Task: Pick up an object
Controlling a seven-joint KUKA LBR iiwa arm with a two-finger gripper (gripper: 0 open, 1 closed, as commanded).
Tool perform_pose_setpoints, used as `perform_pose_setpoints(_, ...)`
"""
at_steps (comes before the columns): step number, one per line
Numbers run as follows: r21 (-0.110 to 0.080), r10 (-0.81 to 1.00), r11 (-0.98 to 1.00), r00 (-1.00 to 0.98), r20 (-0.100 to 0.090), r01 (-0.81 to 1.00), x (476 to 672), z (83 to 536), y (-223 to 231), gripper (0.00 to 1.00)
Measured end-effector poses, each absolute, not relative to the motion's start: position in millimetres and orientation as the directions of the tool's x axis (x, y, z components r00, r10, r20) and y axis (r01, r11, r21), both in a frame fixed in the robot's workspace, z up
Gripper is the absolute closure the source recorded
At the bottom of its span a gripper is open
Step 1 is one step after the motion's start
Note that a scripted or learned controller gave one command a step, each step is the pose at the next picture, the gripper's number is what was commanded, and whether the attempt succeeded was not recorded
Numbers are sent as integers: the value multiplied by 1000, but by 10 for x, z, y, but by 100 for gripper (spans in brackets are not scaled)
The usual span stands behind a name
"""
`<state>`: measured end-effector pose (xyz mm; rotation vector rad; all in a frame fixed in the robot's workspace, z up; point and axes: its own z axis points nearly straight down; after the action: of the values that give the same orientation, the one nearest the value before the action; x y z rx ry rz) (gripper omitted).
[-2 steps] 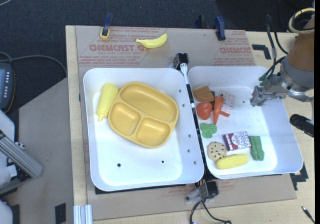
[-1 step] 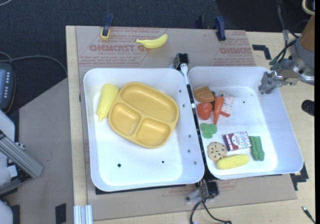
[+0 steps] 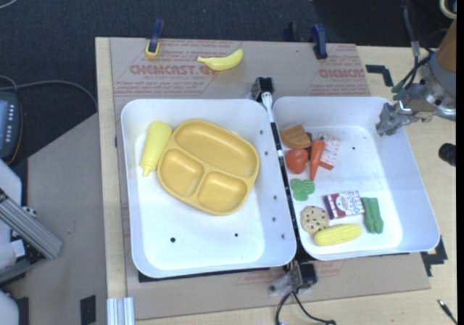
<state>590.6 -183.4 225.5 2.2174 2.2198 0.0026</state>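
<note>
At the frame's right edge, the gripper (image 3: 389, 120) (finger state unclear) hovers over the right bin's (image 3: 406, 171) upper corner.

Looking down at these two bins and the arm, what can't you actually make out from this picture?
- End effector, camera view: small and blurred at the right bin's far corner, so its parts do not separate.
- Arm: cut off by the right edge.
- Print on the small carton: too small to read.
- Brown item by the divider: too small to identify.
</note>
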Motion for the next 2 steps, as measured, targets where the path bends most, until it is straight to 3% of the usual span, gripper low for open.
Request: perform_pose_setpoints(2, -2, 1000, 5, -5, 2, 1000, 5901, 2189, -807, 100)
